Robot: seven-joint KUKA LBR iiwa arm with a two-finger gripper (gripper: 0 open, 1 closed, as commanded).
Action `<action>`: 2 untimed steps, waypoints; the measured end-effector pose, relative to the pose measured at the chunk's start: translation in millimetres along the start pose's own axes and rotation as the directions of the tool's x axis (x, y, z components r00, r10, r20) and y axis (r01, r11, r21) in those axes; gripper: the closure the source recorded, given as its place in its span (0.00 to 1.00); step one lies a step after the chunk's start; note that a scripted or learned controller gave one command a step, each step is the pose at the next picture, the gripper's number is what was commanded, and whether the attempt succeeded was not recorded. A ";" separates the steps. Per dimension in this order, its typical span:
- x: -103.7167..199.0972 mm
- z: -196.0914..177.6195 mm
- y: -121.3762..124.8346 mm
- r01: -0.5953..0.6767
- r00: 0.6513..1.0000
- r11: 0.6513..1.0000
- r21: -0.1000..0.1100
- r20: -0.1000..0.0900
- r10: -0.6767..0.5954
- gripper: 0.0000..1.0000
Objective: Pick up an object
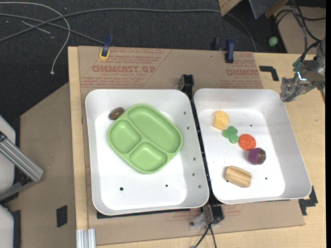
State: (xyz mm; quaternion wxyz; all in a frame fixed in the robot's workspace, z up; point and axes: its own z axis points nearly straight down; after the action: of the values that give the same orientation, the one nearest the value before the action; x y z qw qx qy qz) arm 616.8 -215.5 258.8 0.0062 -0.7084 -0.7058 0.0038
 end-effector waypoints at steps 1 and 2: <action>1.2 -8.9 2.2 0.004 1.000 1.000 -0.014 0.003 -0.004 0.00; -3.2 49.4 7.5 0.004 1.000 1.000 -0.012 0.003 -0.004 0.00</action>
State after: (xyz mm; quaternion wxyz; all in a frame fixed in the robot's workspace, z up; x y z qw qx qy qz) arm 623.5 -218.5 209.3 0.0008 -0.7070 -0.7073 0.0005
